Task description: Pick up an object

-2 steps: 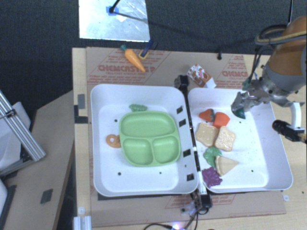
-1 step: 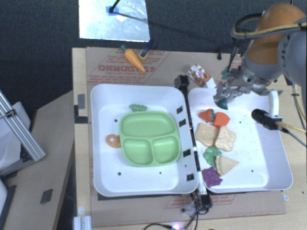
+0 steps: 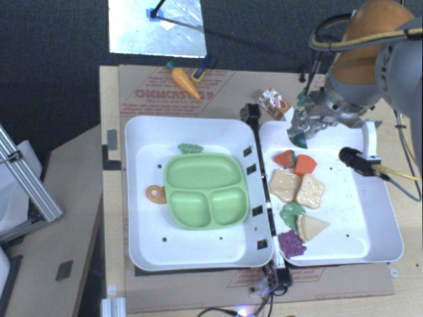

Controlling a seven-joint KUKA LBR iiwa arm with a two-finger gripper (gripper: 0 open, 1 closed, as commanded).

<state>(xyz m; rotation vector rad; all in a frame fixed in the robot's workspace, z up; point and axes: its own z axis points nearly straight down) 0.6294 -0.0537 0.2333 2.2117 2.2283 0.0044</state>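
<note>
My gripper [image 3: 299,136] hangs over the far left corner of the right bin [image 3: 370,223], fingers pointing down. They look shut on a small dark green piece [image 3: 299,140] that pokes out at their tips. Just in front of it lie a red toy vegetable [image 3: 285,158] and an orange piece [image 3: 306,164]. Nearer the front are two tan crackers [image 3: 284,185] [image 3: 310,191], a green leafy piece [image 3: 291,211], a pale wedge [image 3: 312,228] and a purple bunch of grapes [image 3: 291,244].
The left bin [image 3: 142,236] holds a green divided plate [image 3: 205,190], a small green item [image 3: 190,148] and an orange ring [image 3: 156,194]. Behind the bins, on the bench, lie a toy carrot [image 3: 185,82] and a red-and-white wrapped item [image 3: 273,103].
</note>
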